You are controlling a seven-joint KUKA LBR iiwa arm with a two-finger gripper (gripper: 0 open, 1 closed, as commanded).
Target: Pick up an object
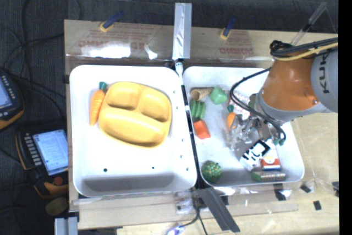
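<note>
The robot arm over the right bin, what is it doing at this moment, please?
The grey and orange arm reaches in from the right, and its gripper is down inside the right bin, among small toy items: a green piece, an orange block, a green ball and a black and white box. I cannot see anything clearly held between its fingers. The left bin holds a yellow tray with a toy carrot beside it, both untouched.
</note>
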